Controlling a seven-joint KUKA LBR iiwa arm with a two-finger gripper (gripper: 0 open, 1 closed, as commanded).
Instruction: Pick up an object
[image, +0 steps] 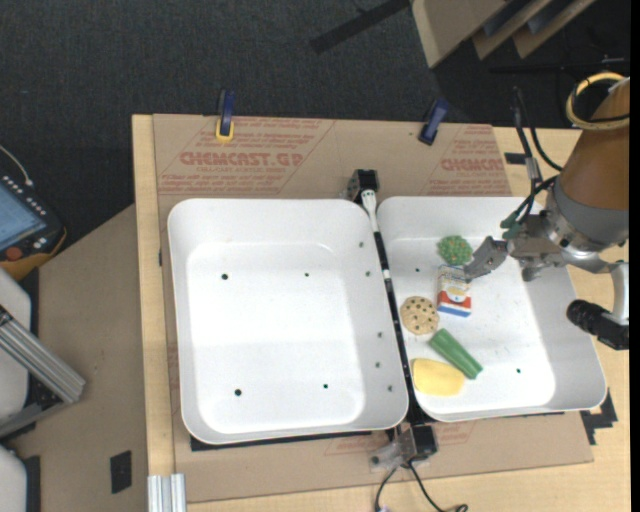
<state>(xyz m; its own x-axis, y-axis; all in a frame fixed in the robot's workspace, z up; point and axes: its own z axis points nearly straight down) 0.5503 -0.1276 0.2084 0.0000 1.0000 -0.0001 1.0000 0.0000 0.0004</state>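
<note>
Writing: the brown board (300, 150) under the bins carries red print, "CHEMCAST GP" legible at upper left and partly repeated at upper right. The small carton (455, 298) has a red, white and blue label; its text is too small to read.

Orientation: the green stick (456, 353) lies with its long axis on a diagonal, upper-left end near the cookie (420, 315), lower-right end pointing toward the right bin's front corner. The carton stands roughly upright in view, long axis running top to bottom. The yellow piece (438, 377) lies with its long axis left to right, touching the stick's lower side.

Containers: left bin (200, 300) shows bare white floor with small dark dots. Right bin (560, 380) holds five things, all in its left half: a green round lump (454, 248) at top, carton just below it, cookie left of the carton, stick below those, yellow piece nearest the front rim.

Gripper (490, 257): reaches in from the right, over the right bin, tip just right of the green lump and just above the carton. Fingers: cannot tell whether spread or pressed together; nothing seen between them.

Two blue clamps (226, 108) grip the board's far edge. Black clips sit between the bins at back and front. The surface is the board on a dark floor.
</note>
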